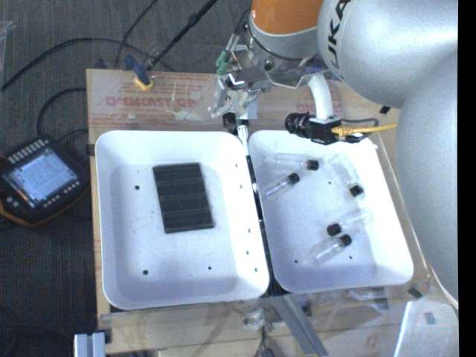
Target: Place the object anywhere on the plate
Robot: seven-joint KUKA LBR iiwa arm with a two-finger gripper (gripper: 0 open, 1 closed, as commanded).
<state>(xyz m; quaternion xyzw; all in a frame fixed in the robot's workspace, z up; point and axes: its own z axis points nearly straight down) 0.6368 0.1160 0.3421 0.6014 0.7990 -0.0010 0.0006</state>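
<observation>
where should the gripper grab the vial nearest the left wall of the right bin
Grip that vial across the clear barrel near its middle, coming straight down from above. It lies flat and slanted, black cap toward the upper right, so the fingers should close across its narrow width. Bare floor of the right bin on both sides probably leaves room.

Reaching in from the right, the grey arm filling the upper right corner, orange band sitting just above the wrist. Gripper hanging low at the far edge, pointing downward, fingers too small and cluttered for judging.
</observation>
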